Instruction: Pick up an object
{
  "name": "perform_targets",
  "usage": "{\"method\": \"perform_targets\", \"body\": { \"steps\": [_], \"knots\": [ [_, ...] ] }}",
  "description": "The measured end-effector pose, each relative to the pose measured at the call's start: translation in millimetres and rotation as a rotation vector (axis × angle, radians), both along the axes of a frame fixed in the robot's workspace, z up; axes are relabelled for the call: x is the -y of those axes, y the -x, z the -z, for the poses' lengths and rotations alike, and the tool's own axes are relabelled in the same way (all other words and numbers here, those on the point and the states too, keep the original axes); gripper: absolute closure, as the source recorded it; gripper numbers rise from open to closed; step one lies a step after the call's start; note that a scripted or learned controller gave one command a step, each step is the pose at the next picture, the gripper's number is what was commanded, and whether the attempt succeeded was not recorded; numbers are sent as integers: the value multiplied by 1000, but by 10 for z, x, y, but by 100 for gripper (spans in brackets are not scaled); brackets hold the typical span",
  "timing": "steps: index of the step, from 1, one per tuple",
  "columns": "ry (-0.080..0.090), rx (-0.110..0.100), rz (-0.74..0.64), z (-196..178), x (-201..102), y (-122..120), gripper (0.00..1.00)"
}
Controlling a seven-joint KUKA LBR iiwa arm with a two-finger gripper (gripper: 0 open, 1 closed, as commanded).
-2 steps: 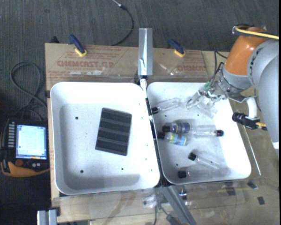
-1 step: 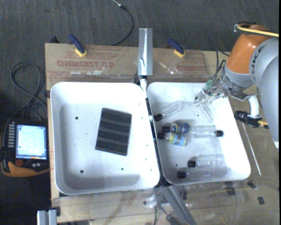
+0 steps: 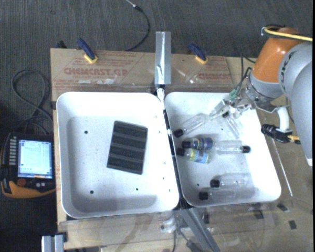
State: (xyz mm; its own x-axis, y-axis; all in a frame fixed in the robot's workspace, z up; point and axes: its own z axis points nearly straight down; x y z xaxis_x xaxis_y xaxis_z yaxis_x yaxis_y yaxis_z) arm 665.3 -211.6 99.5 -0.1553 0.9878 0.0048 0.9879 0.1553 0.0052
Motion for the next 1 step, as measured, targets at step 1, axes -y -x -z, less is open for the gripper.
{"method": "perform_targets", "body": {
  "steps": [1],
  "knots": [
    [4,5,-1,-96,3,-8,100]
  ]
}}
